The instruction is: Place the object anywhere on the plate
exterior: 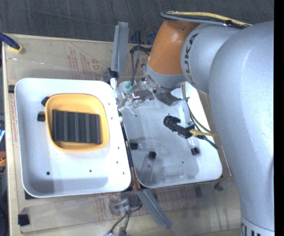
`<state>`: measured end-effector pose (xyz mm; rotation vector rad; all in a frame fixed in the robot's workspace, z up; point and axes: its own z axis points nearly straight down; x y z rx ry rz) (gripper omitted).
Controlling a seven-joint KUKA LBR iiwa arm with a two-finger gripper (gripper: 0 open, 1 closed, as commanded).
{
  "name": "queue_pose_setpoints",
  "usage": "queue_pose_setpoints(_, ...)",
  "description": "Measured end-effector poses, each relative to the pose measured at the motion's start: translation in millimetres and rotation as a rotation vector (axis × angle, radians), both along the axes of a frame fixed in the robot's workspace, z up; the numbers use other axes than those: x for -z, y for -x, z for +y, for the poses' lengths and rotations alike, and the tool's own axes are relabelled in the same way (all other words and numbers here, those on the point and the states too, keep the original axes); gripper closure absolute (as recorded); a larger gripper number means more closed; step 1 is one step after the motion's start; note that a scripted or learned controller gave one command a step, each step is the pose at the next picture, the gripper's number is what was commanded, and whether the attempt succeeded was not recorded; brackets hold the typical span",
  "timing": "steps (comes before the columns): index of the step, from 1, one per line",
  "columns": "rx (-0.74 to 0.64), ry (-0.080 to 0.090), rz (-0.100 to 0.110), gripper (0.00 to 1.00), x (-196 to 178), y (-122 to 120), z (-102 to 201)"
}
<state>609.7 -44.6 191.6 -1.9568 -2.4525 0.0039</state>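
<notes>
The claw (132,95) sits low at the right bin's (208,168) far left corner; whether it is spread cannot be told. A greenish object (127,87) lies beside it. The plate (78,119) is left; a poor grip risks dropping it short.

Two white bins (73,181) sit side by side on the bench (58,53).

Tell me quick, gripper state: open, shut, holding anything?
Gripper: cannot be told. It sits low over the top-left corner of the right bin, beside the bin with the yellow plate, and glare and clutter blur it.
</notes>
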Motion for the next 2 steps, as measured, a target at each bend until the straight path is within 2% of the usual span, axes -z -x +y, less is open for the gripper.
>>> queue_pose_setpoints(1, -0.192, 0.000, -0.002, 1.00, -29.9, -17.8, 61.0)
queue_pose_setpoints(2, -0.192, 0.000, -0.003, 0.00, -29.9, -17.9, 60.9)
